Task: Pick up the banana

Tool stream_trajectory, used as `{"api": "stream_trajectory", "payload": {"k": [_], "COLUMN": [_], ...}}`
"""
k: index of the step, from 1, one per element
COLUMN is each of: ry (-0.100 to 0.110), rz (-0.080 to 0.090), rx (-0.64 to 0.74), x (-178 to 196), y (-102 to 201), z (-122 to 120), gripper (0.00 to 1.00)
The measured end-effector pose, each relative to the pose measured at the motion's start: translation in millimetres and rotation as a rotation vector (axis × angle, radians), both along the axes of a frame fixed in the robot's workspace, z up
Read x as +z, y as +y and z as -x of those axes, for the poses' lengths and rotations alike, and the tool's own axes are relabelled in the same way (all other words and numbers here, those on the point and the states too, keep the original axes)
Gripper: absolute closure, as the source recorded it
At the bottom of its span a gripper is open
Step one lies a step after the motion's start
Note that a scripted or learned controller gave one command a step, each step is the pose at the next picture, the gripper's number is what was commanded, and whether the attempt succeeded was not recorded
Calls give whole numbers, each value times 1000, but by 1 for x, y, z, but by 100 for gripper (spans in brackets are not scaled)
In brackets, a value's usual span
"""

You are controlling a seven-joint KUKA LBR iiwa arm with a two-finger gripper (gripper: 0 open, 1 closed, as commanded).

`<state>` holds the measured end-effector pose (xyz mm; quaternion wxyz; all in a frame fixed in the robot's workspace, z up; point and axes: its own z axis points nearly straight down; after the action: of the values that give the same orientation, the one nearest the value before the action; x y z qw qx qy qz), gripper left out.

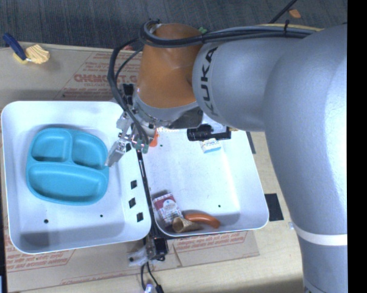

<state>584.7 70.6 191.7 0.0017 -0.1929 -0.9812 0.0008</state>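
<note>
camera view — gripper (124, 140) over the left bin (13, 182), finger state unclear; banana (195, 220) in right bin (247, 182).

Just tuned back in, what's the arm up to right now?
The gripper hangs over the divide between the two bins, by the right edge of the left bin, with nothing visibly between its fingers. The blue divided tray lies in that left bin. A banana-like brownish-orange item lies at the near edge of the right bin, beside a small red and white packet, apart from the gripper. The pick is not yet done.
</note>
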Motion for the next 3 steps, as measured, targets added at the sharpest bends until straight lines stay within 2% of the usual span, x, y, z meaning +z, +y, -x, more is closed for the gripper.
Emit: {"api": "stream_trajectory", "payload": {"k": [1,2,3], "ry": [-5,-1,-1], "rz": [1,0,1], "rx": [155,-27,-77], "x": [66,-1,0], "y": [-66,17,-89], "z": [-2,-2,47], "gripper": [0,0,0]}}
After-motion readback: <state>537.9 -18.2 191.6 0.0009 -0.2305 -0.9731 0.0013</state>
